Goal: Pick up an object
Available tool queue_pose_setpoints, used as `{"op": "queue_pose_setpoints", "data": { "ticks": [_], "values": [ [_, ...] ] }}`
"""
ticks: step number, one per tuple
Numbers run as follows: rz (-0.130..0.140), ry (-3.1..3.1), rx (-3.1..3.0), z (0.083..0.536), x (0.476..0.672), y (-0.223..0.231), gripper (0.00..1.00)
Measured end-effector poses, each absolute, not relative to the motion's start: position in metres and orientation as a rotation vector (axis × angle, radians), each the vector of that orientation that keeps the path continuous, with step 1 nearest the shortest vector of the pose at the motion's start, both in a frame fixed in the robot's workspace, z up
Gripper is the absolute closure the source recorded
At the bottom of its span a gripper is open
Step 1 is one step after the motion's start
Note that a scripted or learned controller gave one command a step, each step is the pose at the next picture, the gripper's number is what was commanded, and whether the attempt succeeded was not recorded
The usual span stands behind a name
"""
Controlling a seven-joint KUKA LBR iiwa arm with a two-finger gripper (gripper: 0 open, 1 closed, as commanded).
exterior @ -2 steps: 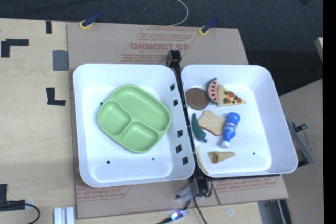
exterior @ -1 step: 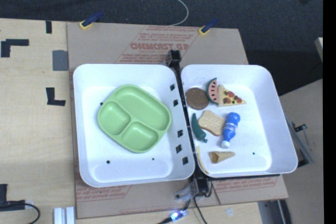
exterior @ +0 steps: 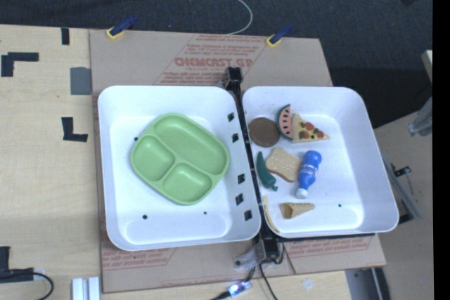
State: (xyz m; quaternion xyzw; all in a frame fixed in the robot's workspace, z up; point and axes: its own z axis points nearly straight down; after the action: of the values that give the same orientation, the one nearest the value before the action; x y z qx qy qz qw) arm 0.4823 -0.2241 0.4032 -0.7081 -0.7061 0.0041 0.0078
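Pre-grasp: nothing lifted yet, all candidate objects sit in the right bin [exterior: 351, 109].

Landmark is the blue bottle [exterior: 308, 173], lying tilted near the middle of that bin. Toast slice [exterior: 283, 164] touches it on its left; green pepper [exterior: 265, 172] lies further left by the bin wall. Brown cookie [exterior: 264, 131] is up and left of the bottle, watermelon slice [exterior: 285, 122] and pizza slice [exterior: 308, 130] above it, cone [exterior: 297, 209] below it. Green divided plate [exterior: 181, 158] sits alone in the left bin [exterior: 116, 109], well left of the bottle. Tool state: cannot tell. Best bet is probably the cone or bottle: more free room around them. Approach straight down, straddle the narrow axis, avoid nudging the toast.
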Motion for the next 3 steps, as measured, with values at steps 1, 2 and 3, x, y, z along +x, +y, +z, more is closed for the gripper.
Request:
{"op": "queue_pose_setpoints", "data": {
  "ticks": [1, 2, 3],
  "values": [
    [0.002, -2.224, -2.221, 0.423, 0.485, -0.223, 1.00],
    [0.003, -2.226, -2.220, 0.433, 0.485, -0.223, 1.00],
    [0.003, -2.228, -2.219, 0.443, 0.486, -0.223, 1.00]
  ]
}}
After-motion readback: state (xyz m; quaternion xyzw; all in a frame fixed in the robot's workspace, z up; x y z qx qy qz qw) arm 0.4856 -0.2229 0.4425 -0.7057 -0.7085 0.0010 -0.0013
